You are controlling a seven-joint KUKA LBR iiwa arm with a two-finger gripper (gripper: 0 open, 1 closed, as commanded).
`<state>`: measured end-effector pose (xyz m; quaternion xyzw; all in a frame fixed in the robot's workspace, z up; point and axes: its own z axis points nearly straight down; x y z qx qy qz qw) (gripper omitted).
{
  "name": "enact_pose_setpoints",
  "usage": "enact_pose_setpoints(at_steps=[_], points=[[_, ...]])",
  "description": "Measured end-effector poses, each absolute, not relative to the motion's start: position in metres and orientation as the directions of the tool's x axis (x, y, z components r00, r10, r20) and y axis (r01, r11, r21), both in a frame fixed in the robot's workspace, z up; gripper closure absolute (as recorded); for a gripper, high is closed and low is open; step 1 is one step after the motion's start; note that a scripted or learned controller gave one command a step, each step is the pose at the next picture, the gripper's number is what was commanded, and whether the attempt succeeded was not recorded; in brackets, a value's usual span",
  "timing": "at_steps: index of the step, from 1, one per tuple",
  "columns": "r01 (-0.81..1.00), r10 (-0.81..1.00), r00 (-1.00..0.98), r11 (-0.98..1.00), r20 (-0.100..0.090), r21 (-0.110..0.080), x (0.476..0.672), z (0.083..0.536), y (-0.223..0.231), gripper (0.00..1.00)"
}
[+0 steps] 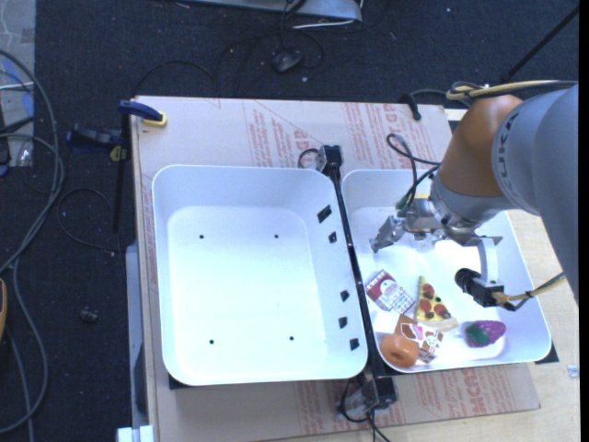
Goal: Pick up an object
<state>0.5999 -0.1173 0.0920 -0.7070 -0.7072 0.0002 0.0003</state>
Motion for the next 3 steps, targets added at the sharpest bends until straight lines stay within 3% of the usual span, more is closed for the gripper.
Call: enact_pose_setpoints(at_steps=[1,3], points=[[1.000,1.000,0.000,0.000,0.000,0.001,0.600,0.103,-0.117,1.00],[1.000,1.000,0.000,0.000,-0.001,0.004,0.610,0.192,-0.128,1.00]])
